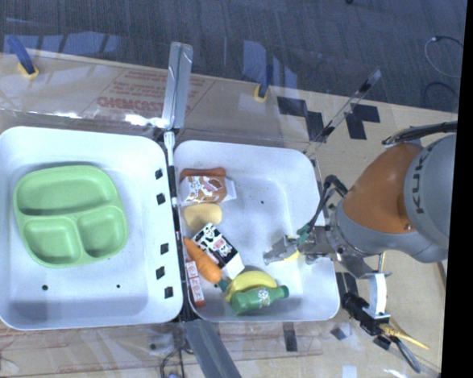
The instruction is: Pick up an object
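Note:
My gripper [283,250] hangs open over the bare floor of the right bin [290,176], with nothing between its fingers. The objects lie to its left, along the bin's left side. From back to front they are an orange-brown snack packet [202,187], a pale yellow potato-like piece [202,215], a black-and-white carton [219,246] and an orange carrot [203,263]. A yellow banana [253,281] rests on a green bottle [259,300] at the front of the bin, just below and left of the gripper.
A green divided plate [71,212] lies in the left bin [75,298]. A raised divider with black clips [168,220] separates the two bins. The arm's orange band [381,198] reaches in over the right bin's right wall.

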